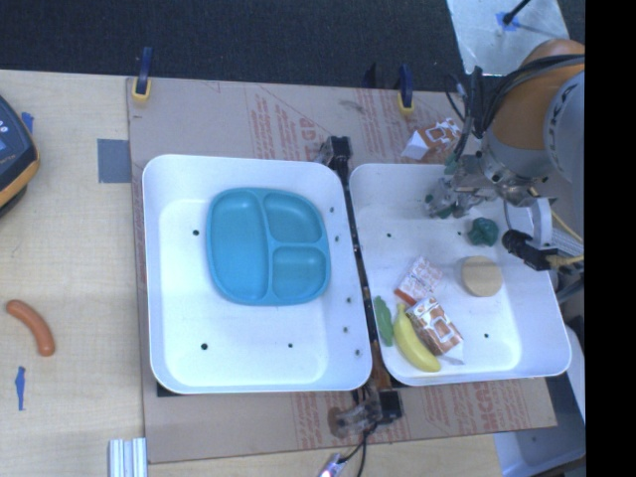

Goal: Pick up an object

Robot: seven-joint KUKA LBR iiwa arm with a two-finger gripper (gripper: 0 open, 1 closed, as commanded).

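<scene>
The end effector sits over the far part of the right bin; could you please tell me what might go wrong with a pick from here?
1. The end effector hangs beside the small green object, not over it, so closing here could well catch nothing.
2. The banana, the two snack packets and a green vegetable lie bunched together; a grasp there might drag a neighbour.
3. The round beige object may slip from a two-finger grip.
</scene>
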